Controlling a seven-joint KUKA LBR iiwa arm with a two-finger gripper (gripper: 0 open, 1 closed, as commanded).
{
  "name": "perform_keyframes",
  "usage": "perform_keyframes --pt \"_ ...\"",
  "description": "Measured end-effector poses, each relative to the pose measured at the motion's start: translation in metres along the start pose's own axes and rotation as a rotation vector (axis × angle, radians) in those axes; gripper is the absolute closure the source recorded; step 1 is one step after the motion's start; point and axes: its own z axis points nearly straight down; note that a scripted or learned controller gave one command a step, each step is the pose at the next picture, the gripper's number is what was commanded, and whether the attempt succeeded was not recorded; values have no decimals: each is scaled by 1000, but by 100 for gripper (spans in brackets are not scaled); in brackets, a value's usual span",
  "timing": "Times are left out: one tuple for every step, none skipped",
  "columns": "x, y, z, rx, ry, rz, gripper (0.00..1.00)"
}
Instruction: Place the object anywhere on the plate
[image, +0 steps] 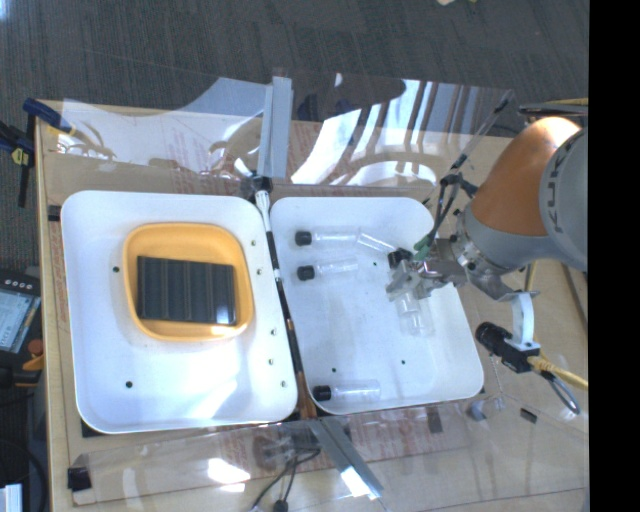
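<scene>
A yellow plate (185, 282) with a dark ribbed centre lies in the left bin (100, 380). Clear tubes with black caps lie in the right bin (450, 370): one at the top left (325, 239), one just below it (328, 271), and one near the front edge (347, 392). My gripper (408, 278) hangs low over the right side of the right bin. Another clear tube (413, 316) lies directly under and in front of it. Whether the gripper touches that tube is unclear.
A raised divider (278, 290) separates the two bins. A clear panel with glare stands behind the bins (330, 140). A black fitting with cable (505, 345) hangs off the arm beyond the right bin's right edge.
</scene>
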Motion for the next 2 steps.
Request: perform_keyframes --pt "29 67 -3 1 0 -84 100" --pt "29 67 -3 1 0 -84 0"
